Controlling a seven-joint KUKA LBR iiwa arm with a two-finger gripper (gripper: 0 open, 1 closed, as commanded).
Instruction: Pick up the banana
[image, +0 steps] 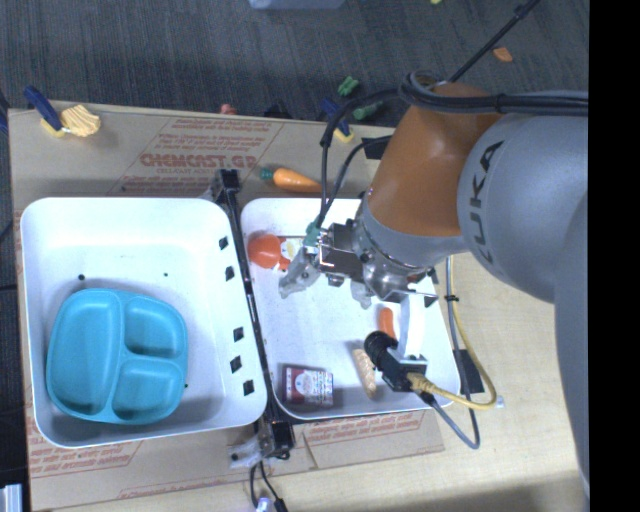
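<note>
- Hovering over the right bin (300, 340), the gripper (296, 274) sits near its left wall; whether it is open or closed cannot be told.
- An orange round object (262, 250) lies just beside it.
- A blue tray (117, 354) rests in the left bin (120, 230).

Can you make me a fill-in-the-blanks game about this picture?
1. The blue tray lies in the ____ bin.
2. The carrot lies on the ____, outside both bins.
3. The gripper hangs over the ____ bin.
4. The small dark red box lies at the right bin's ____ edge.

Missing words: left; cardboard; right; near (bottom)
</note>
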